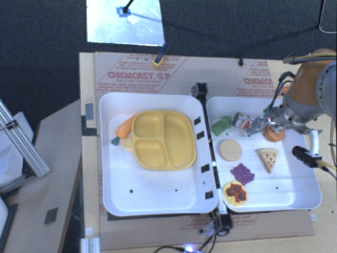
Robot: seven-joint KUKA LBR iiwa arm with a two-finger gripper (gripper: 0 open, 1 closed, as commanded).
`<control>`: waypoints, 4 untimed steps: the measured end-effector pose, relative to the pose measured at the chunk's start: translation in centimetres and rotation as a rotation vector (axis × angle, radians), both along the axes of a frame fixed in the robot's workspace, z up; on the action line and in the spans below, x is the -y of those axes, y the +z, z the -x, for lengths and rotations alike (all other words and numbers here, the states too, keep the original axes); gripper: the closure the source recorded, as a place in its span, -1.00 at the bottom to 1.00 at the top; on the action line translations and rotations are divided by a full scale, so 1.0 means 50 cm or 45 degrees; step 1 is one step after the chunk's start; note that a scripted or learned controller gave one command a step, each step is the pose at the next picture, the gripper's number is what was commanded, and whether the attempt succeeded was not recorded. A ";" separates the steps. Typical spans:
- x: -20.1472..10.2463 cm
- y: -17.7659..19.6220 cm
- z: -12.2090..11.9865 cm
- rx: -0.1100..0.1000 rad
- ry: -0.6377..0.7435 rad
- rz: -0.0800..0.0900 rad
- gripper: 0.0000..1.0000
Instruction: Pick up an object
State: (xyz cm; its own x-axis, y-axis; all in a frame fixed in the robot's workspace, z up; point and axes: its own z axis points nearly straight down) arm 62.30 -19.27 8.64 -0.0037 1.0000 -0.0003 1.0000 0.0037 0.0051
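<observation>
Gripper (259,125) beside can (243,121), orange toy (274,134) w/in right bin (305,194).

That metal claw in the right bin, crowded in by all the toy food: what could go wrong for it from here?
1. The gripper sits low between a small can and an orange round piece, so it may nudge one while going for the other.
2. The can lies on its side against a green piece; it could roll or slip away from a pinch.
3. All of this sits near the right bin's back wall, leaving the arm little room.
</observation>
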 end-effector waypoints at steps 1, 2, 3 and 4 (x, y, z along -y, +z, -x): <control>0.003 0.027 -0.004 0.010 0.001 0.007 1.00; 0.019 0.122 -0.009 0.001 -0.003 0.002 1.00; 0.028 0.213 -0.019 0.001 0.000 0.002 1.00; 0.029 0.282 -0.022 0.001 0.001 0.002 1.00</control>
